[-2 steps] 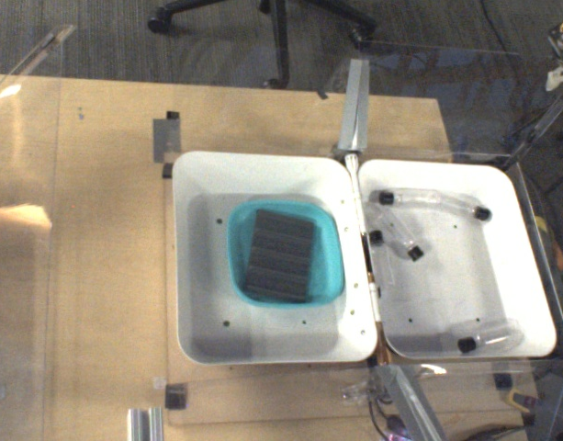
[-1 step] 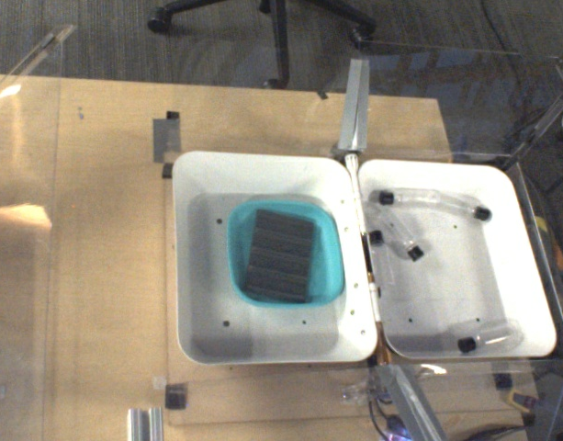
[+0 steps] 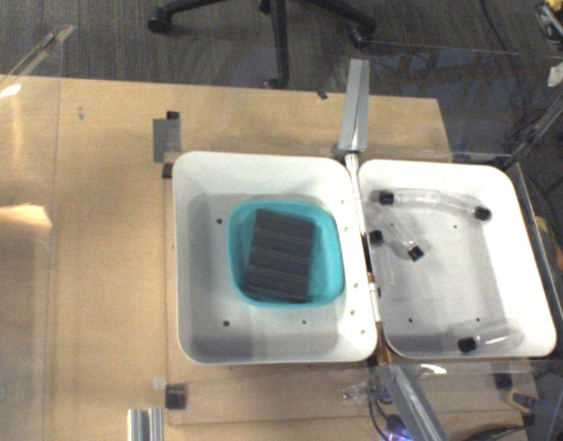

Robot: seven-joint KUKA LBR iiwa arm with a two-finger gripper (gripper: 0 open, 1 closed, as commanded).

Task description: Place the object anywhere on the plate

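So the dark ribbed object [image 3: 281, 255] is sitting flat on the teal plate [image 3: 332, 266], and the plate is sitting in the left bin [image 3: 197, 274]. It's looking well inside the plate's rim, teal showing on every side of it, so going by the task sentence I'd say the placing part is looking done.

As for the gripper, I honestly can't tell whether it's open or closed or holding anything. The rig line says the arm is reaching in from the right. That puts the object across the right bin [image 3: 524, 274] and over the wall between the two bins, on the arm's far side.

The object's long axis is running roughly near-to-far in the view, leaning slightly. An arm coming in from the right would be meeting its long flank, not an end. That's the relation I'd be watching if another move on it is coming.

The right bin is holding some clear tube-like bits [image 3: 433, 198] with black caps, well apart from the plate. I'm not seeing those mattering here.
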